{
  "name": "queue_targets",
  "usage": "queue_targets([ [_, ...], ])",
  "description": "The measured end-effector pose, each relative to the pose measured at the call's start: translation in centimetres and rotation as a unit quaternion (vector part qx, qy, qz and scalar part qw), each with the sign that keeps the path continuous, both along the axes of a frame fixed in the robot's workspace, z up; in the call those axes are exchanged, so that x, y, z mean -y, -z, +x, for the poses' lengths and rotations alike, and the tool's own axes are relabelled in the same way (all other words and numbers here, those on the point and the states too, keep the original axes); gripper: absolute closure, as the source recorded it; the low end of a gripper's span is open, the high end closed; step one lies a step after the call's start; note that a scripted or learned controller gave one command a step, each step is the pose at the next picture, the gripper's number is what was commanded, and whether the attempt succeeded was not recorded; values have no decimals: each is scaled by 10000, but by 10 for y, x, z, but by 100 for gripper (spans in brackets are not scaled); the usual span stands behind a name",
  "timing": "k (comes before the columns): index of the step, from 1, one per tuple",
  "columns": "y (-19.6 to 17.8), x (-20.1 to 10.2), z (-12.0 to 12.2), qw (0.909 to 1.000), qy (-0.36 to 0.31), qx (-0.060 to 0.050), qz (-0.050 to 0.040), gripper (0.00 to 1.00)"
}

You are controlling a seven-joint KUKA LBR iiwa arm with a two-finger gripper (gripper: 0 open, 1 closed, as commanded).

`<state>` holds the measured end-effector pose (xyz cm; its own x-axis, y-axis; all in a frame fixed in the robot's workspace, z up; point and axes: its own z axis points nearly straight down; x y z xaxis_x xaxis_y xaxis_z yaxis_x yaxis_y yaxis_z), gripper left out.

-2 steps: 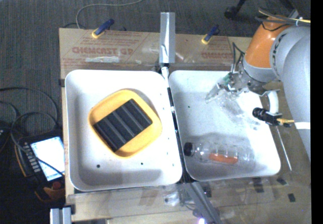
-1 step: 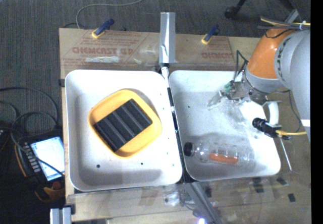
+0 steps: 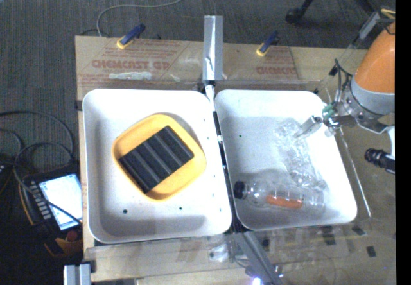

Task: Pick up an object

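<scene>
Clear plastic bottle (image 3: 277, 195) w/ dark cap lies on its side in the right bin (image 3: 257, 117), near that bin's front wall, cap pointing toward the divider; something orange shows inside it. From the pincer (image 3: 314, 124) it sits below and a bit left, well apart. Crumpled clear wrap (image 3: 297, 155) starts just beside the pincer tip and runs down to touch the bottle's upper side. Pincer hangs over the right bin's upper right part; tip too small and blurred, can't tell if it's spread or pressed together, and nothing is seen pinched in it. Far left of the pincer, in the left bin (image 3: 103, 110), a yellow tray w/ black ribbed insert (image 3: 159, 156). To do the step well, prob. come down across the bottle's narrow width, mid-body, clear of the wrap, since smooth round plastic may roll or slip. Writing: faded red print on the cardboard sheet (image 3: 128, 62) above-left of the pincer, not legible enough to read.
</scene>
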<state>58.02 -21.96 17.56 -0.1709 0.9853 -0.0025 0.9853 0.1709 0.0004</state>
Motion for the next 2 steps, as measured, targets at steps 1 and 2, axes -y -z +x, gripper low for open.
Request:
queue_targets([
  [1, 78, -2, -44, 9976, -693, 26, 31, 0],
  [2, 85, -22, 21, 9932, -1165, 61, -11, 0],
])
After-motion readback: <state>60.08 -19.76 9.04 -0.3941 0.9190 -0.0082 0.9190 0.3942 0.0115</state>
